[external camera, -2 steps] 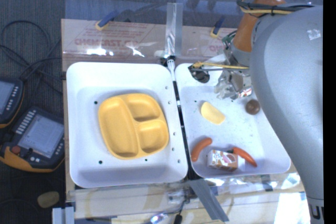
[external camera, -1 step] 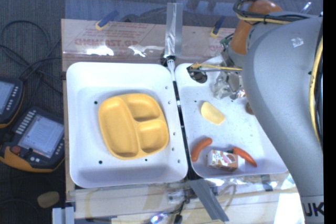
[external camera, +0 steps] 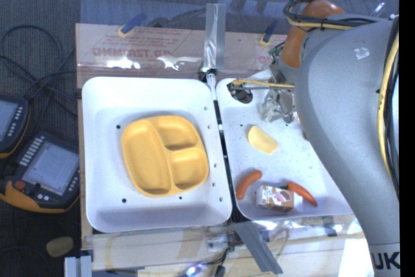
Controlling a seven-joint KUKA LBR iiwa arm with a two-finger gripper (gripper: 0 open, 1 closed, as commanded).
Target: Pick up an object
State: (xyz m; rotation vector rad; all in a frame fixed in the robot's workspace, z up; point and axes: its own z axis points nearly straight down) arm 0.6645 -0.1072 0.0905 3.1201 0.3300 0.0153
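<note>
Pale yellow block (external camera: pixel 262 139), the candidate nearest the tool (external camera: pixel 280 107), lying loose on the floor of the right bin (external camera: pixel 293 162); you see no contact between the two. Beyond the block from the tool lie an orange sausage (external camera: pixel 248 183), a small carton (external camera: pixel 275 198) and an orange carrot (external camera: pixel 302 193), carton and carrot touching, all well apart from the tool. Farther off, a yellow divided plate (external camera: pixel 165 154) rests in the left bin (external camera: pixel 97 139). You cannot tell whether the tool is released or clenched; nothing shows in its grasp. Step in hand, as judged: the approach, with no grasp made yet. The next move calls for you to centre the tool over the block, released, then descend squarely so the smooth block does not slide aside.
</note>
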